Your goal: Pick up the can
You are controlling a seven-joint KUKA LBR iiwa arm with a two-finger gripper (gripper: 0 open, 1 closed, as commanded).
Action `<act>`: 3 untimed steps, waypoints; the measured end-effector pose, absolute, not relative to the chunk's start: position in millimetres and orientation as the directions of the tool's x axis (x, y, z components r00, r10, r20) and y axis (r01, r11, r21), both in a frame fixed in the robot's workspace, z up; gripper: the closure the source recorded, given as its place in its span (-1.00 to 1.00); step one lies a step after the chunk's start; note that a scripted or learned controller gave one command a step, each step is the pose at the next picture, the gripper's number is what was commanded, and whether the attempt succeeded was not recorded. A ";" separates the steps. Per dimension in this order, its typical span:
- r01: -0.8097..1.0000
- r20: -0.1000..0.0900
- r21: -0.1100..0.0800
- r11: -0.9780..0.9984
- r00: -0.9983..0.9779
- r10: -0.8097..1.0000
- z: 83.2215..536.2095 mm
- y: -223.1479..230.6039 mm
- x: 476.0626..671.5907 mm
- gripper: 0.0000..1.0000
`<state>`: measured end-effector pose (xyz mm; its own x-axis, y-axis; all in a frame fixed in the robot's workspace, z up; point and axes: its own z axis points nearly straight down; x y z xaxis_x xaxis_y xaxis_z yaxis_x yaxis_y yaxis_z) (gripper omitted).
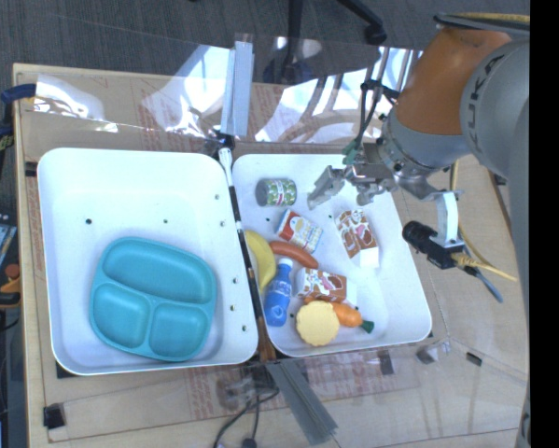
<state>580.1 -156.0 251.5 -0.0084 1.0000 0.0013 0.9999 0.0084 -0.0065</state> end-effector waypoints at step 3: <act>0.980 0.001 -0.002 0.199 -0.199 0.980 91.2 -119.9 573.5 -1.00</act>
<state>573.5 -119.9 91.2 -0.1987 0.9801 0.0007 0.9801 0.1987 -0.0015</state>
